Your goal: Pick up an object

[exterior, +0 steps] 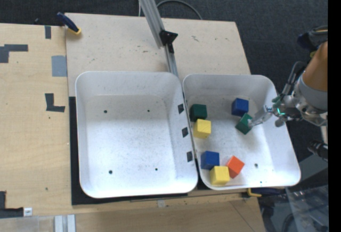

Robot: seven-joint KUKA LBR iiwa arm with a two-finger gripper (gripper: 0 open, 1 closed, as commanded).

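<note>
Dark carpet all round, pale wood desk (133,39) with two white bins on it. Left bin (85,87) has nothing to grab. Right bin (290,159) holds the blocks: dark green cube (198,111) and yellow cube (202,128) touching near the divider, blue cube (209,159), second yellow cube (220,174) and orange cube (235,165) clustered at the near end, another blue cube (240,106) toward the far right.

Arm comes in over the right wall. Gripper (256,121) is low inside the right bin, pointing left. A tilted green block (244,124) sits right at its tip, just below the far blue cube.

Fingers: thin and pale against the white bin, so I can't tell if they're spread or pinched. Also can't tell if the green block is actually between them or just touching the tip. Not calling it a grasp.

Key relation: green block lies directly left of the fingertips, on the gripper's own line of reach, contact or near-contact. It looks rotated, a corner facing the tool, so no clean flat pair of faces is presented. My read: if the close lands on a corner, the block likely twists out or gets shoved toward the bin centre. Blue cube above it is near but apart, shouldn't interfere.
</note>
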